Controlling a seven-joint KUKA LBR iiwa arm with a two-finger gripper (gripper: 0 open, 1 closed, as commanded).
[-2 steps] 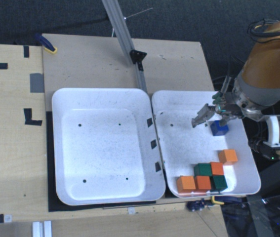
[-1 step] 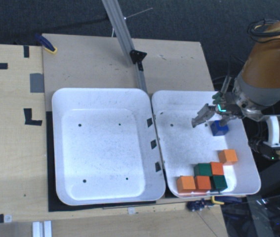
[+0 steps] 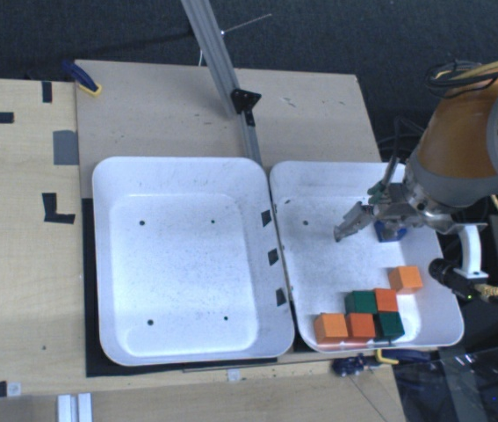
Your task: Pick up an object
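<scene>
My gripper (image 3: 364,220) hangs over the middle of the right bin (image 3: 310,192), reaching in from the right below the orange-banded wrist. A small blue block (image 3: 391,231) shows right under its body; whether it is gripped or just lies on the bin floor is unclear. Several blocks are clustered in the bin's near right corner: an orange one (image 3: 405,278) apart from the rest, a green one (image 3: 362,301), a red-orange one (image 3: 386,300), two orange ones (image 3: 330,326) (image 3: 361,325) and a dark green one (image 3: 390,324).
The left bin (image 3: 108,192) lies beside the right one, the two rims meeting at the centre. A slanted metal pole (image 3: 218,51) crosses the bench behind the bins. Cables and clamps sit at the right edge near the arm.
</scene>
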